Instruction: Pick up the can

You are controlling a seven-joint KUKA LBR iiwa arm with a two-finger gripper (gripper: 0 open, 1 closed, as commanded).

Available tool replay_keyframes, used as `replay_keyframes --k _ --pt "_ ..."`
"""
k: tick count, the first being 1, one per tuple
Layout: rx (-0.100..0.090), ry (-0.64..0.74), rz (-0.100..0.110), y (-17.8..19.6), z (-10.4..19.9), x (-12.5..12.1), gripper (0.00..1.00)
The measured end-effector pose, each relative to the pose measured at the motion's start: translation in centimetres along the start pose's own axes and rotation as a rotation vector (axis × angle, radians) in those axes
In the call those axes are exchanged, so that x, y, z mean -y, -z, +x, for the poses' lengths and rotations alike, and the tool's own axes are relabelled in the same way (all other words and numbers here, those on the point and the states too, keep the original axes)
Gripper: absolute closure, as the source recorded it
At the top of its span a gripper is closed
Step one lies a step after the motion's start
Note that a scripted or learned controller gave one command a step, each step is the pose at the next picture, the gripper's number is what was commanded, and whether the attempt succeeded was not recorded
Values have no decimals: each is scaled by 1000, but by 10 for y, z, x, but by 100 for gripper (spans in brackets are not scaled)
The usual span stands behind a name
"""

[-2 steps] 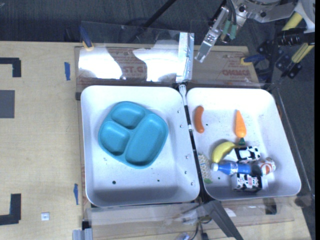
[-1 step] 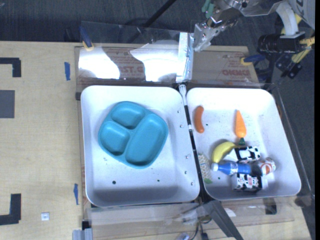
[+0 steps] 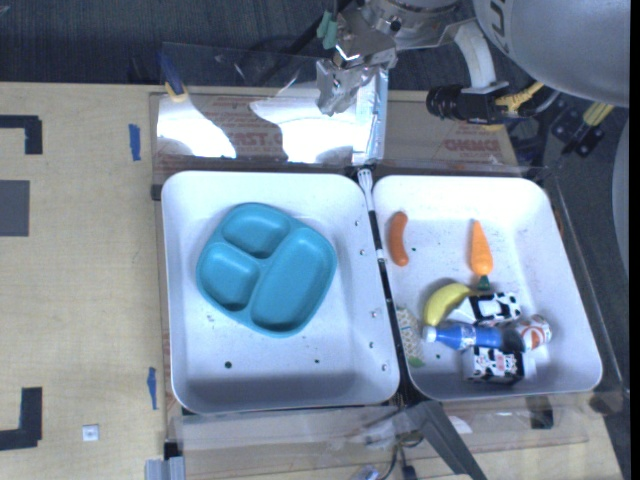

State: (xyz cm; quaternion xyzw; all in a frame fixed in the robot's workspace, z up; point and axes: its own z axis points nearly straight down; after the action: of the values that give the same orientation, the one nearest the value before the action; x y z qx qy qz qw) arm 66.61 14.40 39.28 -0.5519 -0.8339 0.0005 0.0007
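Note:
The can (image 3: 534, 333), small with a white and red end, lies on its side at the lower right of the right bin (image 3: 560, 218). It is wedged among a blue bottle (image 3: 466, 338) and two black-and-white patterned items (image 3: 497, 365). My gripper (image 3: 340, 86) hangs high above the back rim between the two bins, far from the can, with nothing seen in it.
A yellow banana (image 3: 446, 301), an orange carrot (image 3: 481, 248) and an orange sausage (image 3: 398, 238) also lie in the right bin. The left bin (image 3: 190, 358) holds a blue divided plate (image 3: 266, 266). Shiny foil and cardboard stand behind the bins.

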Motion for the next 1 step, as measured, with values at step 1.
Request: replay_keyframes --k 1 --pt "2 -231 -7 43 30 -13 100"
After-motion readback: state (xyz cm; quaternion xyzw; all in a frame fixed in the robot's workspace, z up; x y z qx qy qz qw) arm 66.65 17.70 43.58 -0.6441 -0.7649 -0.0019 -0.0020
